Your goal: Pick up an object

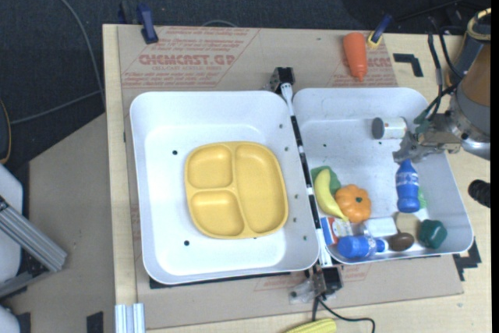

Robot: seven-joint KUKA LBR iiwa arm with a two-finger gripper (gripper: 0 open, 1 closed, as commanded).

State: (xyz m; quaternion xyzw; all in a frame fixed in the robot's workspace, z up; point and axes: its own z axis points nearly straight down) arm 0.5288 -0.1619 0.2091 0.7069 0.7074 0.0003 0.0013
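Gripper point(412, 148) sits low over the right edge of the right white plastic bin point(343, 101), arm coming in from the bench's right side. Can't tell its state: the tip is small and blurred against the bin floor, and nothing visibly sits in it.

Likely target is the small blue plastic bottle with a white label point(408, 189), lying on the bin floor just beside the tip, toward the near edge. Apart or touching, can't tell. Smooth rounded body, probably slippery, so it may roll out of a pinch.

Other right-bin contents are bunched in the near corner, probably because they were dumped loose:
- yellow plastic banana point(328, 195), curved, glossy
- orange toy pumpkin point(355, 203), ribbed, touching the banana
- dark green rounded piece point(431, 232)
- brown oval piece point(402, 241)
- second blue item with a white-and-red label point(352, 246)

A grey-and-white cylinder point(387, 127) lies alone near the far edge, the least cluttered pick.

The left white bin point(148, 168) carries a yellow moulded three-compartment tray point(235, 189) mid-floor, flat and wide, poor for a two-finger grasp.

An orange toy carrot point(355, 54) lies on the cardboard bench top point(195, 54), beyond the bins' far edge.
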